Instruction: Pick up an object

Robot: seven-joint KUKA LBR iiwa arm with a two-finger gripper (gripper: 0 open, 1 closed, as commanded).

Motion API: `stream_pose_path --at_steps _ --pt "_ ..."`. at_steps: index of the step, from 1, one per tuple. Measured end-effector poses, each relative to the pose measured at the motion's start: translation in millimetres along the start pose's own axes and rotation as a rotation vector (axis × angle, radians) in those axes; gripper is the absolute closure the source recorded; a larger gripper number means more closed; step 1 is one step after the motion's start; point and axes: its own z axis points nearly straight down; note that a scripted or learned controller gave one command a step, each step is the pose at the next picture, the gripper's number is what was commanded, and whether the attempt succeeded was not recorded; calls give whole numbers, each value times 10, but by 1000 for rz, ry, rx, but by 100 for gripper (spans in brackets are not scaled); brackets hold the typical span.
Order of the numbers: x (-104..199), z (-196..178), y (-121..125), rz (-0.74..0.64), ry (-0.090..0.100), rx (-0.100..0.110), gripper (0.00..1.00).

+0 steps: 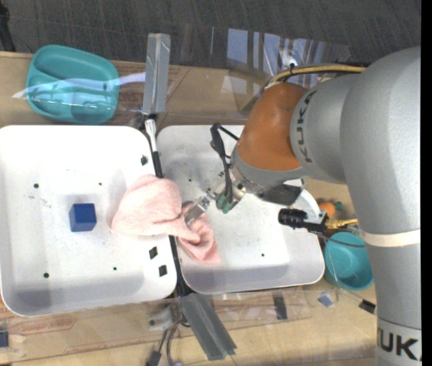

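Note:
A pink cloth [155, 208] lies crumpled over the wall between the two bins, with one end trailing down into the right bin [277, 269]. A small blue cube [83, 216] sits near the middle of the left bin [40, 166]. My gripper [195, 210] reaches down and to the left from the orange-banded wrist [273, 132]. Its tip is low in the right bin, right at the cloth's right edge. The arm hides much of the right bin's back half.
A teal plastic container [71, 82] lies on the bench behind the left bin. Beside the right bin's right wall stand a teal cup [349, 261] and a small orange thing [327, 207]. Grey brackets [155, 75] clamp the bins at the back and front.

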Motion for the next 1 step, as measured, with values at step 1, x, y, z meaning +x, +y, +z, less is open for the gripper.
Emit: stream_pose_path --at_steps 1 --pt "3 83 27 -13 2 0 0"
